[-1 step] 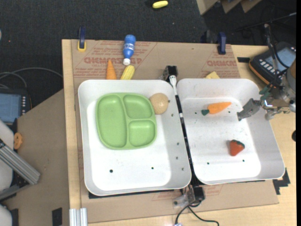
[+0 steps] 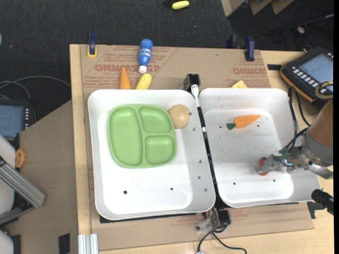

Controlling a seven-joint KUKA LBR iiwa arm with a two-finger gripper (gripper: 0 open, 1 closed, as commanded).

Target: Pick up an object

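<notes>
- Nearest you, right bin [image 2: 249,192]: gripper [image 2: 266,164] sat low over the bin floor, arm reaching in from the right edge. Fingers looked splayed apart w/ nothing clamped between them, so I'd call it released. A reddish bit showed at the fingertips; too small to say if it's an object or part of the tool.
- Further back, same bin: toy carrot [image 2: 244,121] lay flat on the floor, well apart from the gripper, toward the far side. Likeliest pick target, untouched.
- Left bin [image 2: 106,184]: green divided plate [image 2: 142,135] lay flat; a tan ball [image 2: 179,115] touched its far-right corner.
- Beyond the bins, on the cardboard: small bottle w/ blue cap [image 2: 144,54], a yellow corn-like piece [image 2: 143,81], an orange cone-ish piece [image 2: 124,79].
- Progress, my read: you had nothing lifted yet. Left to do: get over an object, close, raise. Approx. early stage.
</notes>
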